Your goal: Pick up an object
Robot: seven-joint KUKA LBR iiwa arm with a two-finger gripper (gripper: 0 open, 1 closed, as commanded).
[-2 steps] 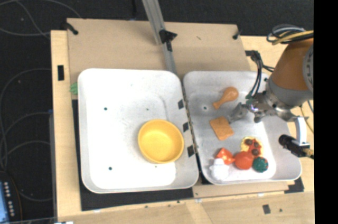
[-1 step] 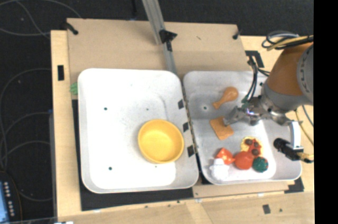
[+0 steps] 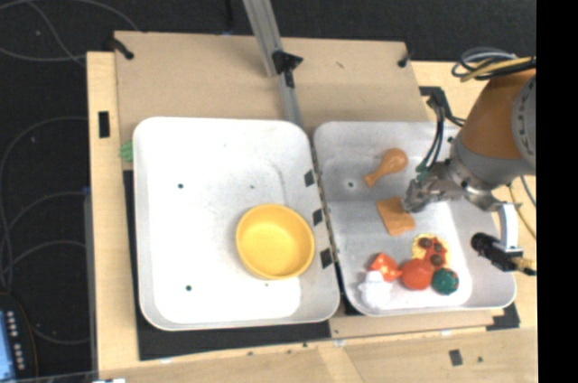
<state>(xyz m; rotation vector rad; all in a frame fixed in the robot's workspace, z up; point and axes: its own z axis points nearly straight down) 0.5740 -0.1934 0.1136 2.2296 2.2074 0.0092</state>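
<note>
The arm (image 3: 492, 124) enters from the right, orange band above the wrist, and reaches down into the right bin (image 3: 348, 146). The gripper (image 3: 417, 196) sits low over the bin floor, near the middle of that bin. Whether it is spread or pressed together cannot be told: the tip is dark and small against the grey wrist hardware.

Just below the gripper, touching or nearly touching its tip, lies a flat tan block (image 3: 396, 216), slightly tilted. No part of it can be seen gripped; it appears to rest on the bin floor.

Up and to the left of the gripper, near but apart, lies a tan drumstick-shaped piece (image 3: 388, 164), its round end toward the gripper and its narrow end pointing down-left.

Below the gripper, well apart, a cluster sits at the bin's near edge: a yellow piece with dark spots (image 3: 428, 247), a red round object (image 3: 416, 275), a green round object (image 3: 444, 282), a small orange-red piece (image 3: 382, 264) and a white lump (image 3: 374, 289). These lie close together, several touching.

Far to the left of the gripper, in the left bin (image 3: 181, 155), a yellow bowl (image 3: 275, 241) stands upright near that bin's right wall.
</note>
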